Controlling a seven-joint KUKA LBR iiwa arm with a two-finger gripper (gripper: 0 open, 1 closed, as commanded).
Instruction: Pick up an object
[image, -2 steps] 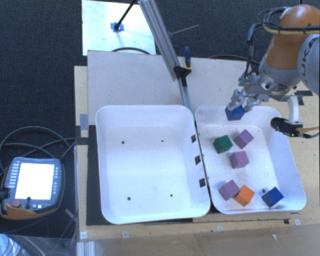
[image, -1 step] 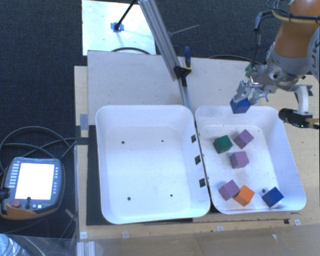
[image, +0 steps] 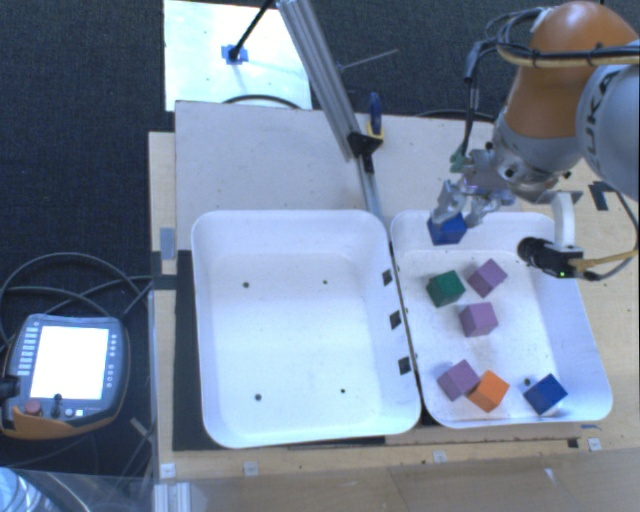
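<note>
A pendant (image: 65, 375) with a lit pale screen lies far left, off the bench, with dark cables looped around it. The left bin (image: 205, 300) comes next, its floor marked by a few small dark dots. Behind it a metal pole (image: 325, 75) slants down from the top edge to a clamp (image: 370, 128) near the far corner where the two bins meet. Small black tabs (image: 395, 320) sit along the seam between the bins.

The right bin (image: 592, 365) holds all the cubes. At its far left corner the gripper (image: 452, 218) reaches down with its fingers closed narrowly on the upper part of the blue cube (image: 447, 232). That cube hangs tilted over the bin's far rim, clear of the others. Just nearer the camera, the green cube (image: 445, 289) lies on the bin floor, the closest neighbour to the held one but apart from it. The far purple cube (image: 488, 277) is just right of the green cube, almost touching it. The middle purple cube (image: 478, 319) sits a little nearer than those two.

Along the near wall, the near purple cube (image: 459, 379) touches the orange cube (image: 489, 390) on its right. A second blue cube (image: 545, 393) lies near them, further right, with a gap between. The arm (image: 560, 90), orange above the wrist, comes in from the upper right over the bin's far right corner. Nothing lies between the gripper and the loose cubes.
</note>
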